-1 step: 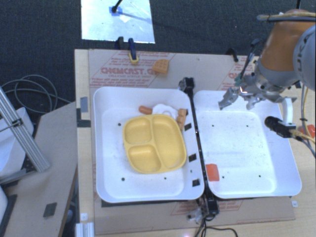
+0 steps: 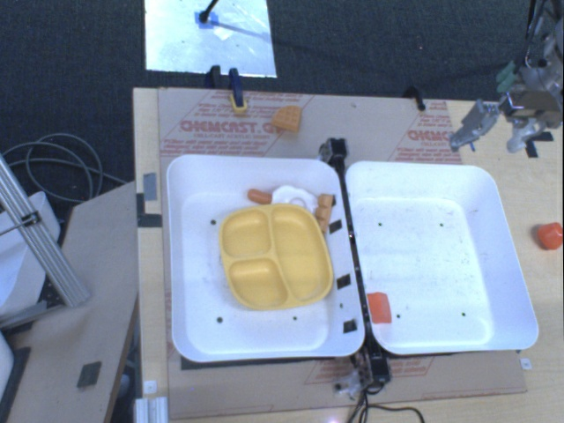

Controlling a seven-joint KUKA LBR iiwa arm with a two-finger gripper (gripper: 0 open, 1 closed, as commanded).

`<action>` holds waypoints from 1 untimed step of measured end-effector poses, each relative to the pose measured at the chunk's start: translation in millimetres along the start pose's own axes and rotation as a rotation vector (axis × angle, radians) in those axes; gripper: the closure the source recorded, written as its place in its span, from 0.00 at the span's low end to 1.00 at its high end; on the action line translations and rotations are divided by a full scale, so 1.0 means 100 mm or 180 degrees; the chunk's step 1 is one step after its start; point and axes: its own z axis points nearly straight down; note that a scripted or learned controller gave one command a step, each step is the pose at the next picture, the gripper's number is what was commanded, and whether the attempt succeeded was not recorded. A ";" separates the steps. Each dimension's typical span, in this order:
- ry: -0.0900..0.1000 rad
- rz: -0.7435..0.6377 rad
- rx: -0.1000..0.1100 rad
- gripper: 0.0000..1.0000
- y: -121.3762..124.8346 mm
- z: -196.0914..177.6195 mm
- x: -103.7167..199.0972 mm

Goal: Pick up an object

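Note:
My gripper [image 2: 495, 136] hangs at the upper right, above the bench behind the right bin's [image 2: 507, 236] far corner. Its two fingers are spread open with nothing between them. An orange-red block [image 2: 379, 307] lies at the right bin's near left corner. In the left bin [image 2: 181, 254] a yellow divided plate [image 2: 274, 257] lies flat. Behind the plate are a small orange sausage [image 2: 259, 196], a white round piece [image 2: 292, 197] and a tan piece [image 2: 324, 209]. All of these are far from the gripper.
A tan waffle-like piece [image 2: 286, 118] rests on the bench behind the left bin. A small orange object [image 2: 549, 235] sits on the bench right of the right bin. Black clips [image 2: 333, 149] stand on the divider between the bins. A shiny sheet [image 2: 208, 23] lies at the back.

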 end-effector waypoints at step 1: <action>0.0001 -0.0013 0.0043 1.00 0.01 0.00 0.00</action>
